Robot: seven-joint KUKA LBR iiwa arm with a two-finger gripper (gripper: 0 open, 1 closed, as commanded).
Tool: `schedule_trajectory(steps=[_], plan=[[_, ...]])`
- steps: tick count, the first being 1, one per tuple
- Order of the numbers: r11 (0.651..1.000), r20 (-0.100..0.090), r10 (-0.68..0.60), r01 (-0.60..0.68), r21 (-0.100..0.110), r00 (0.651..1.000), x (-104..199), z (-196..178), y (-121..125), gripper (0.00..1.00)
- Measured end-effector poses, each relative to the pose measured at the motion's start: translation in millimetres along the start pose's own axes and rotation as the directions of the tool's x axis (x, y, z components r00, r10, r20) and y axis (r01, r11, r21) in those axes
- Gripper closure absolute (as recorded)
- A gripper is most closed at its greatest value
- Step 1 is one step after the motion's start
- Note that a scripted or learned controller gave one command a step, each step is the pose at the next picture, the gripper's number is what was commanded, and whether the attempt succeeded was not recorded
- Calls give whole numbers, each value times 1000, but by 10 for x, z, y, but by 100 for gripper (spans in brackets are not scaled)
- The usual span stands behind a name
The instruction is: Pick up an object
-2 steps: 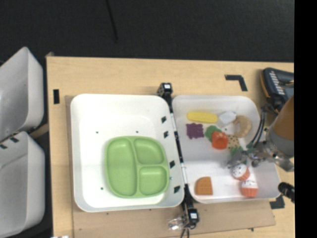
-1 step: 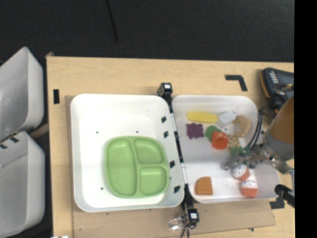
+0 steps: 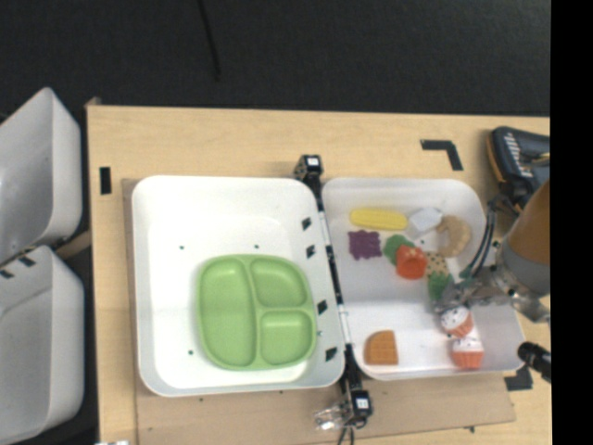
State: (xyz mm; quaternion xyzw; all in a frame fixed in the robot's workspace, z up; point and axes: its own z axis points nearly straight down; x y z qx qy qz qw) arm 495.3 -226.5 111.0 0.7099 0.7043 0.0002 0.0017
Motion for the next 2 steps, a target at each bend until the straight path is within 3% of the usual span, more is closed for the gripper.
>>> schedule_trajectory(steps=[2], plan=[[1000,1,-11,11,-4,1000,80,-982,-81,100]])
